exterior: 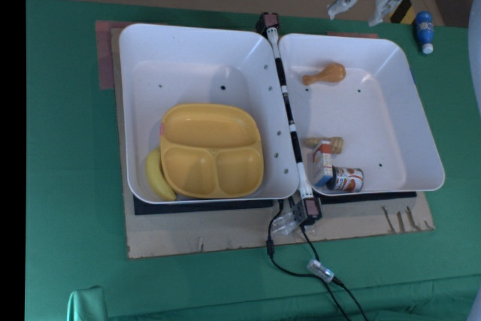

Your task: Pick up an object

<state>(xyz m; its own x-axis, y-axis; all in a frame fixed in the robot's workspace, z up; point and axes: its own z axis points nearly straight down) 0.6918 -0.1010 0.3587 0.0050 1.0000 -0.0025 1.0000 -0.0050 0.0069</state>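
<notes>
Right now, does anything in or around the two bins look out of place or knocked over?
Mostly tidy. The small carton and can lie toppled in the right bin. A blue bottle stands outside the bins, on the green mat near the gripper.

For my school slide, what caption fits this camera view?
Robot gripper hovers open above two white bins holding a yellow tray, banana and toy drumstick.

Left bin (143, 86): yellow divided plate (213, 150) and banana (158, 177) crowd the near half; far half open. Right bin (391, 131): toy drumstick (325, 74) far, carton (323, 162) and can (346, 179) near divider; centre open.
</notes>
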